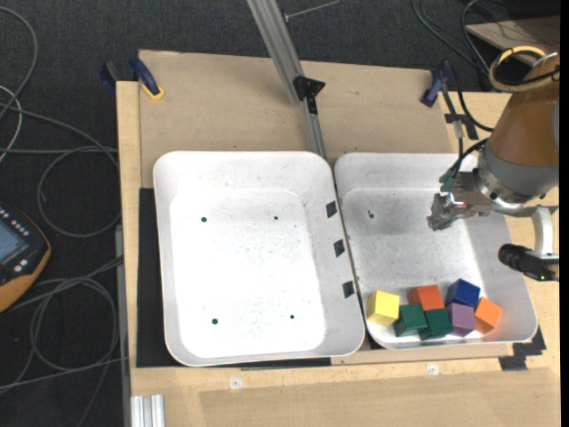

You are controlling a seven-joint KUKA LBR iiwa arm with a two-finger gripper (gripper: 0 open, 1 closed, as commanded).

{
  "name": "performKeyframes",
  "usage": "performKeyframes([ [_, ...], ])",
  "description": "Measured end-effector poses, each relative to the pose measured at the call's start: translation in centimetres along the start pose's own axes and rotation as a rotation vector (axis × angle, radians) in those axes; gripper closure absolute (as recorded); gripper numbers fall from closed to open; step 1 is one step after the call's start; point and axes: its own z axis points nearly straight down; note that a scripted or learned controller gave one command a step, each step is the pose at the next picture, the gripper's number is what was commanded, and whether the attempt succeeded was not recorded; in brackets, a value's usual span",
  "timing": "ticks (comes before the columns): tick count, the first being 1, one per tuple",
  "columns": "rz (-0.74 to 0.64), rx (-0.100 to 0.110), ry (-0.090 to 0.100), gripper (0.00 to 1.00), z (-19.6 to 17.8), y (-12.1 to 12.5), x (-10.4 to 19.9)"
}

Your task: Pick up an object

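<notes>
Several small blocks lie bunched at the near edge of the right bin (391, 238): a yellow block (385, 306), two green blocks (425, 319), a red block (428, 296), a blue block (464, 291), a purple block (462, 316) and an orange block (488, 312). My gripper (442, 213) hangs over the middle of the right bin, toward its far right side, well back from the blocks. Nothing shows in its grasp.
The left bin (244, 256) sits beside the right one, with black clips (339, 247) along the shared rim. A slanted metal pole (284, 52) rises behind the bins. Blue clamps (148, 80) hold the bench's far corners. Cables lie on the floor at left.
</notes>
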Motion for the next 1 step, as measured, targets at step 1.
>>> performKeyframes([
  [1,-0.001,0.000,0.000,1.00,-5.65,-0.53,0.63],
])
